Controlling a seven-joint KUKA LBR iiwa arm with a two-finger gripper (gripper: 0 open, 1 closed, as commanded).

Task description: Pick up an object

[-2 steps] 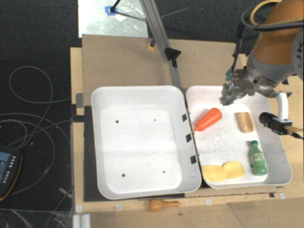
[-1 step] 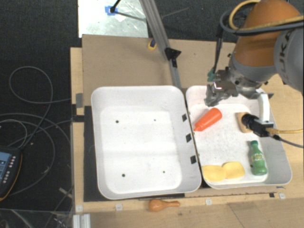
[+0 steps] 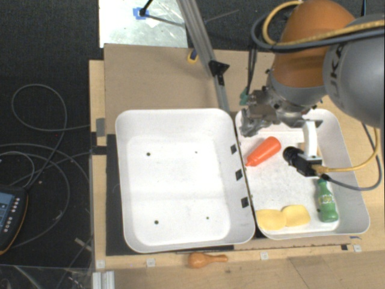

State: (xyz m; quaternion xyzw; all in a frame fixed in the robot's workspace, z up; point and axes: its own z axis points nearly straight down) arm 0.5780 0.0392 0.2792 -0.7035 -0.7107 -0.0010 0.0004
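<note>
An orange carrot-shaped toy (image 3: pixel 263 152) lies tilted in the upper left part of the right bin (image 3: pixel 352 179). A green bottle (image 3: pixel 326 201) lies near that bin's right wall. Two pale yellow pieces (image 3: pixel 283 218) rest side by side at its front edge. My gripper (image 3: pixel 253 121) hangs over the back left corner of the right bin, just above and left of the orange toy. Nothing shows between its fingers from this angle.
The left bin (image 3: pixel 129 161) stands beside the right one, sharing a clipped wall. A small brown wooden pear-shaped thing (image 3: pixel 207 259) lies on the bench in front of the bins. A grey pole (image 3: pixel 201 35) slants across the back.
</note>
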